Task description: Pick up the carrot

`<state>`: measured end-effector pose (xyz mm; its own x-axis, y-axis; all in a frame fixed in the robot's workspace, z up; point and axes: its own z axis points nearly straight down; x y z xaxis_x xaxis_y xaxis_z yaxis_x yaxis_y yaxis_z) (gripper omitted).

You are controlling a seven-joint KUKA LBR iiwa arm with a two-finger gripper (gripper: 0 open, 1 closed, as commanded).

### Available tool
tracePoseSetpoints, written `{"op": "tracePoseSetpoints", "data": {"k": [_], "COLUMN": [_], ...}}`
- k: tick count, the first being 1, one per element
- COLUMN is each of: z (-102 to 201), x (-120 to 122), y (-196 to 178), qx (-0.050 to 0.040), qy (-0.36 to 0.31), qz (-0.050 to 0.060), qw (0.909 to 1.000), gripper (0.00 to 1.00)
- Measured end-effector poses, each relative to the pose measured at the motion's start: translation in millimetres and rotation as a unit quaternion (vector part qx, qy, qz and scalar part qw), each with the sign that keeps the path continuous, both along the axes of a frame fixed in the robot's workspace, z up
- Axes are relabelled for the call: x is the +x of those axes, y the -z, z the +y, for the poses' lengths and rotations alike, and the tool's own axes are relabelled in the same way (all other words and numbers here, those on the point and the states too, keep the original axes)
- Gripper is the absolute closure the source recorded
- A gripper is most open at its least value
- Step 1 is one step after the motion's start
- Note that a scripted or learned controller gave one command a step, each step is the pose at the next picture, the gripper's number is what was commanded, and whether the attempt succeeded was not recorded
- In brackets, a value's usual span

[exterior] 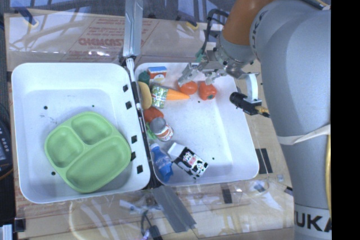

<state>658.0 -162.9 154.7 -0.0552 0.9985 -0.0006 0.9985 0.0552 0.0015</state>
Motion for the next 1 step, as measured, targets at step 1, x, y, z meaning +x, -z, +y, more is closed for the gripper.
{"op": "tracePoseSetpoints", "data": {"k": [1], "z": [-12.4], "x": [-1.1], "y": [-22.8], "qx": [-0.0002], "qy": [0.051], "qz": [0.001], "qw": [0.9987], "gripper": [0.00]}}
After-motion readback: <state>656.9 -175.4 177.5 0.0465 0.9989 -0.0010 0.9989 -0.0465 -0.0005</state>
